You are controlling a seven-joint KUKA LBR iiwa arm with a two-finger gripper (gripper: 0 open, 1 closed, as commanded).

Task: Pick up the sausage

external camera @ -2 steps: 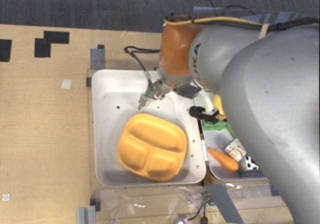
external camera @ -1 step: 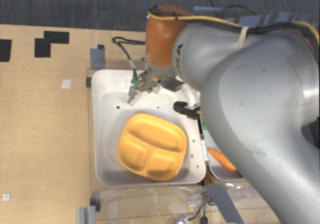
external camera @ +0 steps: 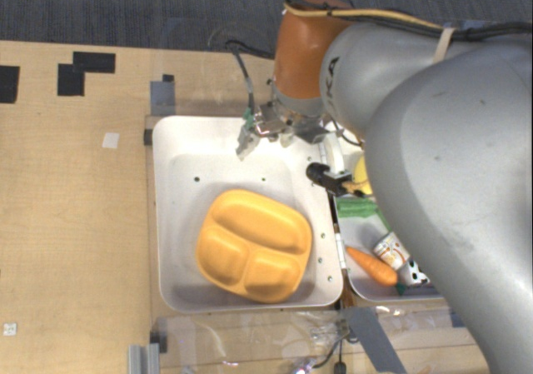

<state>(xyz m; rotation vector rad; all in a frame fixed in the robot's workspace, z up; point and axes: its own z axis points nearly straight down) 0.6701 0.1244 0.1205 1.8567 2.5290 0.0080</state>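
My gripper hangs below the orange wrist band, over the far edge of the left bin, close to the wall between the two bins. Nothing shows between its fingers from this angle. The grey arm covers most of the right bin. In the strip of that bin left in sight lie a carrot, a green item, a yellow item and a small white and yellow container.
A large orange-yellow moulded tray lies in the near half of the left bin. The far left part of that bin is bare white floor. Cardboard covers the bench to the left.
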